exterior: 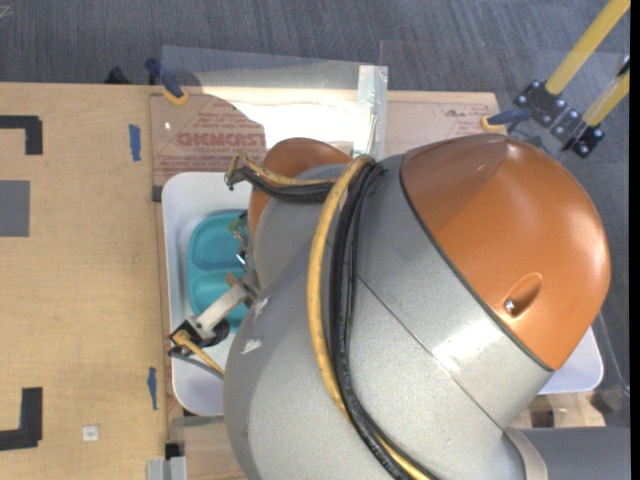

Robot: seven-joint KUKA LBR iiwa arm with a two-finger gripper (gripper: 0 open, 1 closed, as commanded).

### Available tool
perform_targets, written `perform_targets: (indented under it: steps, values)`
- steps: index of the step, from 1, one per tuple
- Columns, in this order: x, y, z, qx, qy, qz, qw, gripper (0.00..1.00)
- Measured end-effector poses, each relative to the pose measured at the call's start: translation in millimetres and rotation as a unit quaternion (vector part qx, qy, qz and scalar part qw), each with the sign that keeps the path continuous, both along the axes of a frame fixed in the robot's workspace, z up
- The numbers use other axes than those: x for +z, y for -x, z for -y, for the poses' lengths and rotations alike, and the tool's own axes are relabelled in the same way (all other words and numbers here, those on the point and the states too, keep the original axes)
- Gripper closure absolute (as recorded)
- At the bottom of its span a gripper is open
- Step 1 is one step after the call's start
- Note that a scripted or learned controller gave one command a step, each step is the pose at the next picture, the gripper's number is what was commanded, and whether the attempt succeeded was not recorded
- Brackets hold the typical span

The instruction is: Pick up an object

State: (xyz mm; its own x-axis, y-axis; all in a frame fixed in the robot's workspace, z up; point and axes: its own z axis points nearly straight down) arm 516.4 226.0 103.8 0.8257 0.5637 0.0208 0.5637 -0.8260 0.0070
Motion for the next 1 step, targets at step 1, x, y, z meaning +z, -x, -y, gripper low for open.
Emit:
perform_targets:
  steps: [1]
  values:
    - [35.7, 37.6, 2.0, -0.197, 0.0004, -0.011, 0.9803, 1.00]
